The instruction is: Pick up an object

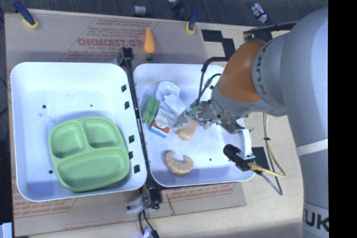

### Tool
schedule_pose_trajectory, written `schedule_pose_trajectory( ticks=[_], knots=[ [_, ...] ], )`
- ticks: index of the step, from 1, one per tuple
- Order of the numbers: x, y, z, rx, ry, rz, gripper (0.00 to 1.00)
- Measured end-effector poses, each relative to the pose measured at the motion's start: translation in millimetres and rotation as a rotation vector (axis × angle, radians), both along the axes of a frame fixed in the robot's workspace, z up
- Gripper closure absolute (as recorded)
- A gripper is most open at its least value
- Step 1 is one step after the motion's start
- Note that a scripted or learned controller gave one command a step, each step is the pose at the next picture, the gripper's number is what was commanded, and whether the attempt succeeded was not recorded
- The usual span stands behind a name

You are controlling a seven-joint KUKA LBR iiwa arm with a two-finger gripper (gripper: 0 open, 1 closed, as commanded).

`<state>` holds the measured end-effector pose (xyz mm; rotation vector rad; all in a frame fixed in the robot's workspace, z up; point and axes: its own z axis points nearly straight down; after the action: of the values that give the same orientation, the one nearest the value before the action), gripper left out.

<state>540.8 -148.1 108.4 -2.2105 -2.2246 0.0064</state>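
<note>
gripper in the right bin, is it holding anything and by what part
Cannot be told. The gripper sits low in the right bin, right over a tan oval object, but the view does not show that object between the jaws.

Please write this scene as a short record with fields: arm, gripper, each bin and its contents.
arm: grey, orange band, reaching in from the right
gripper: low in the right bin, by a tan object
left bin: green divided tray
right bin: croissant, green item, small carton, clear wrapper, tan object
outside bins: orange carrot on cardboard
</note>
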Motion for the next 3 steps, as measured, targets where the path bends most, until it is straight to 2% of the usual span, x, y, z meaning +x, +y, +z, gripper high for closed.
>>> schedule_pose_trajectory(
  ticks=[1,2,3],
  knots=[
    [1.1,-0.1,11.2,-0.001,-0.001,0.005,1.00],
    [-64.0,66.4,83.8,0.000,-0.005,0.003,1.00],
    [-59.7,14.1,125.3,-0.002,-0.008,-0.002,1.00]
  ],
)
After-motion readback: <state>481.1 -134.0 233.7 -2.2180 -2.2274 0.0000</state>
